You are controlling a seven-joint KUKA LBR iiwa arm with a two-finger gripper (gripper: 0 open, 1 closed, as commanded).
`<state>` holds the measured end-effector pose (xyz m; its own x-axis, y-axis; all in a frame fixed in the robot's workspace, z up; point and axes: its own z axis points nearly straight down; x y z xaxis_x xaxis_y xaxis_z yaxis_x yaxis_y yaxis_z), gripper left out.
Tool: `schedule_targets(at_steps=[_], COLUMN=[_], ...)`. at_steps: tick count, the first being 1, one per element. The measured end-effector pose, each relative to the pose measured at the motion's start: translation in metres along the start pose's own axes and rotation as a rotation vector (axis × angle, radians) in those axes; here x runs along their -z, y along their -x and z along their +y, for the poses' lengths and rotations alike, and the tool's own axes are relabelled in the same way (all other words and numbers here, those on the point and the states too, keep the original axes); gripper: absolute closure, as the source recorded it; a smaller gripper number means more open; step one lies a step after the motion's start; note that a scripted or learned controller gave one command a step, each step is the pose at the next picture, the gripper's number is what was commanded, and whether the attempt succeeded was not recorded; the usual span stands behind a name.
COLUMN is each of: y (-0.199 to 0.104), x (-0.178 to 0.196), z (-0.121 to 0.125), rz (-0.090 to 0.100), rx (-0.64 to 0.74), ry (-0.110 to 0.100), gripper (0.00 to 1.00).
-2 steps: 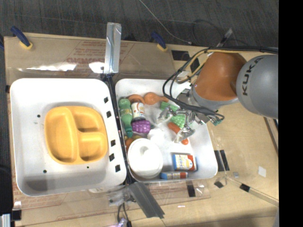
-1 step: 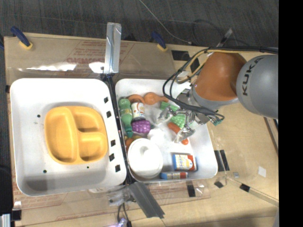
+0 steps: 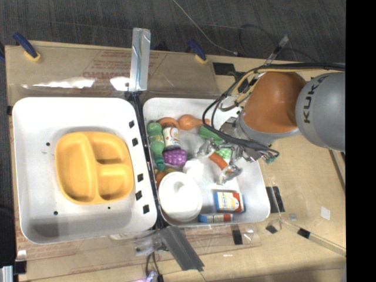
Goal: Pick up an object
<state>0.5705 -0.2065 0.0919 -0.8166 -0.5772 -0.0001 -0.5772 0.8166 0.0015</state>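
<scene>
Cardboard-covered bench [image 3: 176,63], two white bins. Gripper [image 3: 226,163] hung over the right bin [image 3: 258,207], orange-green toy [image 3: 220,157] directly beneath; grip state couldn't be told.

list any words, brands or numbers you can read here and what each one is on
"KU": black letters on the grey arm, cut off at the picture's edge.
Red print on the cardboard behind the bins: too faint to read.
Label on the small carton: too small to read.
Label on the little can: blurred, unreadable.
</scene>
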Motion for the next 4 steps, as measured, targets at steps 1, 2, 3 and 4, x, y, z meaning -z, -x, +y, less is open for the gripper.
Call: schedule_targets(at_steps=[1, 2, 3, 4], y=[-0.0001, -0.0001, -0.0001, -0.0001], x=[0.0, 0.0, 0.0, 0.0], z=[-0.0001, -0.0001, -0.0001, -0.0001], rz=[0.0, 0.0, 0.0, 0.0], rx=[0.0, 0.0, 0.0, 0.0], ry=[0.0, 0.0, 0.0, 0.0], gripper=[0.0, 0.0, 0.0, 0.0])
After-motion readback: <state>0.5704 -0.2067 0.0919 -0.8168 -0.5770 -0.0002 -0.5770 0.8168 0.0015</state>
